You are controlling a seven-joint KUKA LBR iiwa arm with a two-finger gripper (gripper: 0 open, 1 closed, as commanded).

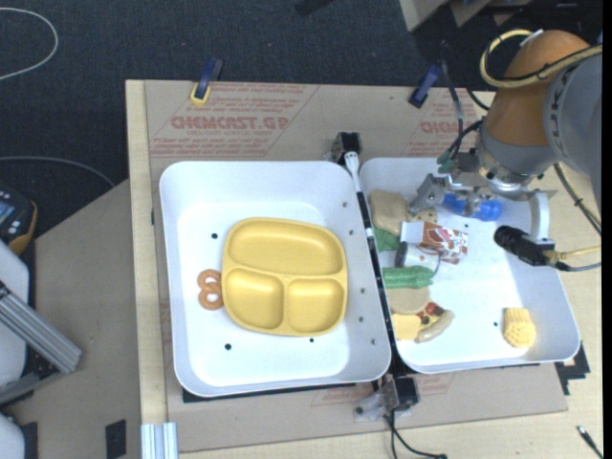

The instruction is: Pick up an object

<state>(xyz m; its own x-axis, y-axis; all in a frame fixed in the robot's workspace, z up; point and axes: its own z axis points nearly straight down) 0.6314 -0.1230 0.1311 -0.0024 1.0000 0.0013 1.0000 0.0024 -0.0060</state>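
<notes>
**Arm over right bin; pincer state undetermined**

The worktop [287,113] carries a brown board printed in red "CHEMCAST G.P", the same print cut off by the arm at 2 o'clock; two clamps, one yellow-and-blue [204,82] at 11 o'clock and one blue [424,86] at 1 o'clock, sit on its far edge.

The left bin [182,256] holds a yellow sectioned plate [285,275] near its centre; an orange pretzel-shaped toy [209,290] lies touching the plate at its 9 o'clock side.

The right bin [545,304] holds the loose objects: a red-and-white packet [445,241] with print too small to read; a green piece [408,277] just beside the dividing wall; a tan piece [387,208] at the bin's 10 o'clock corner; a banana-like piece [433,323] at 7 o'clock; a yellow corn cob [518,328] at 5 o'clock, well apart from the rest.

The pincer [457,191] hangs at the bin's 12 o'clock end, by a blue object [485,207]; whether it is clenched or released cannot be told; no object is seen between its fingers.
</notes>
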